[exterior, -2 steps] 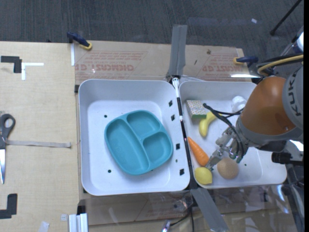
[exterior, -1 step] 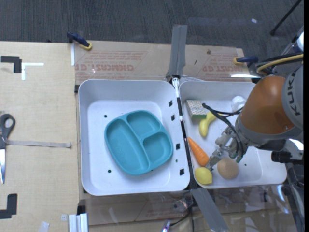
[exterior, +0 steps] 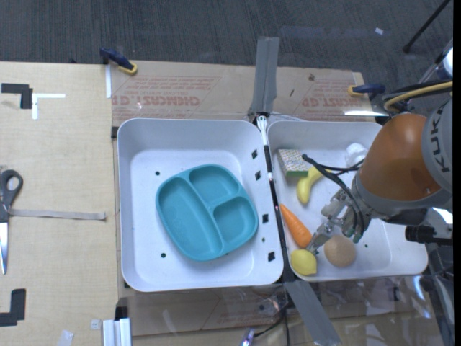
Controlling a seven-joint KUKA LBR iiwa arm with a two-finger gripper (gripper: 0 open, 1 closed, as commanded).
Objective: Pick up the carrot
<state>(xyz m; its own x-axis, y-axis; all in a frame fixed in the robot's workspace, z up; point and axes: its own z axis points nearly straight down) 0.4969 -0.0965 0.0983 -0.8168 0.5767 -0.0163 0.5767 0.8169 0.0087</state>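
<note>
While the arm [exterior: 403, 161] reached in from three o'clock over the right bin [exterior: 374, 269], the carrot [exterior: 295, 224] lay in that bin's left half, close beside the wall shared with the left bin [exterior: 137, 193], its thick end toward eleven o'clock and its tip toward five o'clock. The gripper [exterior: 325, 231] hung just at the carrot's three o'clock side, near it but with nothing visibly held; whether its fingers stood apart or together could not be told.

Several things crowded the carrot. A yellow lemon [exterior: 303, 262] sat at its six o'clock, just off its tip. A tan, egg-like ball [exterior: 340, 252] rested at four o'clock from the carrot, right under the gripper and next to the lemon. A small banana [exterior: 307, 186] lay at the carrot's twelve o'clock, and beyond it, at the bin's far left corner, a green-and-yellow sponge [exterior: 292, 161]. A white object [exterior: 355, 152] showed at the far wall, partly hidden by the arm's orange band. Black cables ran from the wrist across the banana's side.

Over in the left bin lay a teal divided plate [exterior: 207, 212], well apart from the carrot. On the worktop [exterior: 57, 265] at nine o'clock lay a pair of scissors [exterior: 7, 200], partly cut off by the edge.
</note>
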